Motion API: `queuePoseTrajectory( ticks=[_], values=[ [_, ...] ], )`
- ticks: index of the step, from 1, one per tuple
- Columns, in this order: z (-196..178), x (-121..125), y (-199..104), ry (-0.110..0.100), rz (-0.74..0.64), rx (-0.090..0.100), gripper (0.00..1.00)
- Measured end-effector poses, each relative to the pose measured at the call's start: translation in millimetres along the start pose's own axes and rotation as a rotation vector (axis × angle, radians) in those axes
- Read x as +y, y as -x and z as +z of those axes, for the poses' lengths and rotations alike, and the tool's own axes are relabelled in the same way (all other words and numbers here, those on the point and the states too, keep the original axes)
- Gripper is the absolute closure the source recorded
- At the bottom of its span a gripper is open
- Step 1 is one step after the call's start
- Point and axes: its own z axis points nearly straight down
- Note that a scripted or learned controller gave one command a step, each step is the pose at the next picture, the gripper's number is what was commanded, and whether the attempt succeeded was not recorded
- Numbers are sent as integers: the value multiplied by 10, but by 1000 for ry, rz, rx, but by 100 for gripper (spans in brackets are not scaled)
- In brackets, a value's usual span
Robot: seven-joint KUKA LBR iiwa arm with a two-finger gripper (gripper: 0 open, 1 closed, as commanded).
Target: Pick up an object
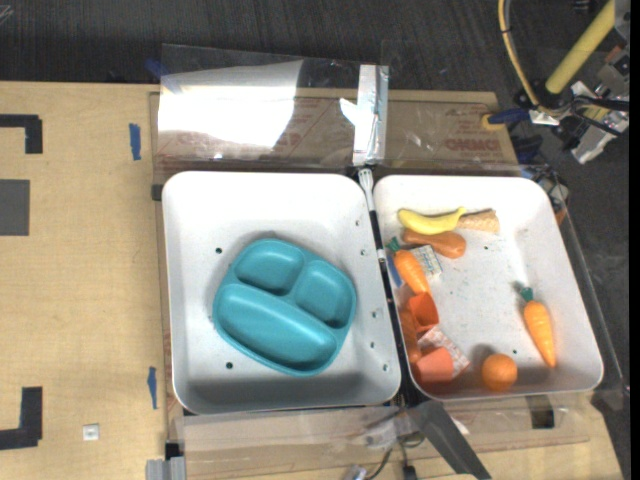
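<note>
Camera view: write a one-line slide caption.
Blue divided plate in the left bin; toy banana, carrot and orange in the right bin.

Light even, moderately bright, from overhead. Strongest glare on the clear sheet [235, 108] behind the bins: washed near white, detail lost. A foil strip [368, 116] beside it also catches light. Left bin [190, 218] floor bright, slightly blown toward its rear wall; right bin [530, 218] a little duller, speckled. Shadows soft and short: a thin dark rim under the blue tray [285, 305], small ones under the carrot [539, 330] and orange [499, 371]. Dark floor [300, 8] at top underexposed, weave barely readable. Surface [80, 268] flat tan, no hotspots. Overall focus soft, edges slightly smeared, compression grain visible. Cables at top right blurred.
</note>
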Motion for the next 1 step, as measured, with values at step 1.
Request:
queuePoseTrajectory(
  ticks=[1],
  values=[
    [-322, 30, -73, -5, -282, 6, 100]
  ],
)
